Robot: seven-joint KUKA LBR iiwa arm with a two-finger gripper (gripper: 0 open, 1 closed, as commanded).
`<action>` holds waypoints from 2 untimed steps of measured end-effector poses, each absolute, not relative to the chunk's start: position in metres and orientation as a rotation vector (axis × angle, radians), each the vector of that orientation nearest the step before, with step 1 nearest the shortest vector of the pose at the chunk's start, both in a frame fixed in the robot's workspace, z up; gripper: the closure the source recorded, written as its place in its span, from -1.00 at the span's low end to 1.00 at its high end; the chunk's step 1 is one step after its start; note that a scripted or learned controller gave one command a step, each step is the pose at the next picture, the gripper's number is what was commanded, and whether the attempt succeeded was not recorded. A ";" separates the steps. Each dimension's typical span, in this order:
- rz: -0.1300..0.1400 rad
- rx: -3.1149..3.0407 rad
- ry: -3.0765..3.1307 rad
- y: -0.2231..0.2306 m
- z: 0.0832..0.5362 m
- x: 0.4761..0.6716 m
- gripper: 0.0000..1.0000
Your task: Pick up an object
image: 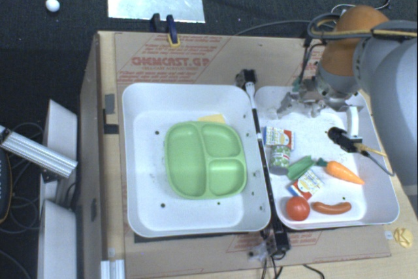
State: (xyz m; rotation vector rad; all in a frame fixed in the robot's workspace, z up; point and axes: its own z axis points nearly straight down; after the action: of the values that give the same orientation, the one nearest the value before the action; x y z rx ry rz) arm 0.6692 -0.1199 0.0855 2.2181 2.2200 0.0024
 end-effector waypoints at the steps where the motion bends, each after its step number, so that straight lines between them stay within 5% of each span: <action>1: 0.003 2.215 2.226 -0.087 0.085 0.669 -1.00; 2: 0.004 2.210 2.227 -0.088 0.096 0.670 1.00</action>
State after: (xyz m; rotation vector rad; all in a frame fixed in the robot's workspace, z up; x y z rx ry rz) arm 0.6701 -0.0879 0.0960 2.2104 2.2267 0.0041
